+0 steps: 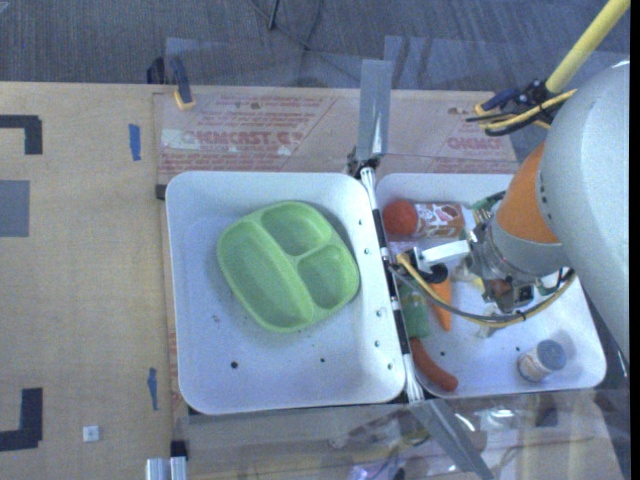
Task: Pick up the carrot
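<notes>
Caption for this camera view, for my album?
Grey robot arm over the right white bin with its orange carrot; green divided plate in the left bin.

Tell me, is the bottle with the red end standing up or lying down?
Lying down. The bottle lies on its side at the back of the right bin, its red end pointing toward the left bin.

Bright, even overhead light, no hard shadows. Left bin point(200, 368) and right bin point(578, 340) sit near white clip, with little surface detail. Faint soft shadow under the lower edge of the green plate point(232, 258). Arm point(600, 198) is close to the lens, blurred and washed out. Desk point(80, 268) evenly lit. Whole frame low-res and slightly soft.
</notes>
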You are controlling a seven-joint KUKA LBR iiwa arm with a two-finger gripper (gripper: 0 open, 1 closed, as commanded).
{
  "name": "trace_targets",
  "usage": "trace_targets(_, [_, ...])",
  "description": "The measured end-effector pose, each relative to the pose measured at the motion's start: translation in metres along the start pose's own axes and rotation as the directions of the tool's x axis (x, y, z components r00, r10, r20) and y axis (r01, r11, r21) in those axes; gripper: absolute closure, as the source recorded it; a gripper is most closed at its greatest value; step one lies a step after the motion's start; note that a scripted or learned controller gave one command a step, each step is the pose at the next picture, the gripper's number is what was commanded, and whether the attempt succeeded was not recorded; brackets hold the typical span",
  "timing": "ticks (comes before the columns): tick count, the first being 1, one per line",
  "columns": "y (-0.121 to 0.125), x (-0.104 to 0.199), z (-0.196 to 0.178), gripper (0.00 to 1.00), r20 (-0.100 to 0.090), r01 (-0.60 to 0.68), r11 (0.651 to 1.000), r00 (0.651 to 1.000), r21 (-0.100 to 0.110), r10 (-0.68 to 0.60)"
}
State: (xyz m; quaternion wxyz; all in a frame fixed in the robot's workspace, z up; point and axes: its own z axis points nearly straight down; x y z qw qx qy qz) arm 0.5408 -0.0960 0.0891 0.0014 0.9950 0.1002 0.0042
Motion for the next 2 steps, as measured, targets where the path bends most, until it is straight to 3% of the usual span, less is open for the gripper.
trace_targets(1, [0.043, 0.037, -0.028, 0.00, 0.012, 0.174, 0.985, 0.985, 0.008, -0.174])
trace_targets(2, [0.011, 0.036, 0.002, 0.00, 0.006, 0.171, 0.985, 0.985, 0.001, -0.171])
